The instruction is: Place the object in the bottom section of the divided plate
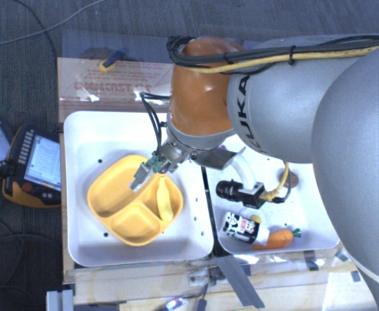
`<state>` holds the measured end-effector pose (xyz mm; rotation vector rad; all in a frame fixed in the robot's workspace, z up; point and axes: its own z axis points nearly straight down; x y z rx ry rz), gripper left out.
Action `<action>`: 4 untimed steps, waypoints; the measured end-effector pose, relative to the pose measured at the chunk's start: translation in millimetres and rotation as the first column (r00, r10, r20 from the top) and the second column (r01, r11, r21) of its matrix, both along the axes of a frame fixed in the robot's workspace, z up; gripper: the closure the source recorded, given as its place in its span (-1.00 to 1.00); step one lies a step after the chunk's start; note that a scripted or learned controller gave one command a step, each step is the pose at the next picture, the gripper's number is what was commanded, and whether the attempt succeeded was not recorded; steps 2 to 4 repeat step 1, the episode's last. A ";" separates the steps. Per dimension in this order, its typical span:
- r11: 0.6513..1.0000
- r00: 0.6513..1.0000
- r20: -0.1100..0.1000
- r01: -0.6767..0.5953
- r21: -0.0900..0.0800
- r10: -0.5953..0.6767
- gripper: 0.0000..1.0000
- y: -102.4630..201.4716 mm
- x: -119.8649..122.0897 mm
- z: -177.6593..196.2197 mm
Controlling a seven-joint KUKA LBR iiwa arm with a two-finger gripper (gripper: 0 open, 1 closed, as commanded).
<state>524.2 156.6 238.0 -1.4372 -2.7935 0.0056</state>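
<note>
Glossy yellow divided plate [121, 203], bare white bin [89, 138] floor round its rim, gripper [142, 177] over its upper section, open or closed unclear, curved yellow piece [165, 203] in its right section.

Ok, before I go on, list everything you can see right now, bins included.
left bin: one, white, on the bench
right bin: one, white, beside the left bin
divided plate: one, yellow, in the left bin
banana-shaped piece: one, yellow, in the plate's right section
cow-patterned toy: one, black and white, in the right bin
carrot: one, orange, in the right bin beside the toy
pendant: one, orange-edged with a screen, left of the bench
small item: one, blue and yellow, behind the left bin
arm: one, grey with an orange band, from the right
gripper: one, over the plate
</note>
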 end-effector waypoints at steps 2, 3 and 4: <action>1.000 1.000 0.000 0.000 0.000 0.000 -1.00 0.0 0.0 0.0; 1.000 1.000 0.000 0.000 0.000 0.000 -1.00 0.0 0.0 0.0; 1.000 1.000 0.000 0.000 0.000 0.000 -1.00 0.0 0.0 0.0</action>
